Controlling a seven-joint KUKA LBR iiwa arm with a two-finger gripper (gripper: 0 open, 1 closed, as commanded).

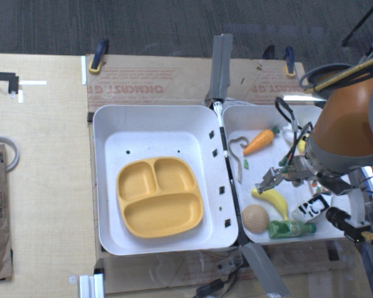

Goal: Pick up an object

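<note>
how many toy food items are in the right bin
3: a carrot near the back, a banana in the middle below the gripper, a tan ball-like fruit at the front. The arm may hide more.

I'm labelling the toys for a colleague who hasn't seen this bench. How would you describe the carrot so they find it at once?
Start at the right bin, the one without the yellow plate. The carrot lies tilted in the bin's far half, above the banana, the tan ball and the green bottle. It is the one orange thing there, tapered, with a green tip.
</note>
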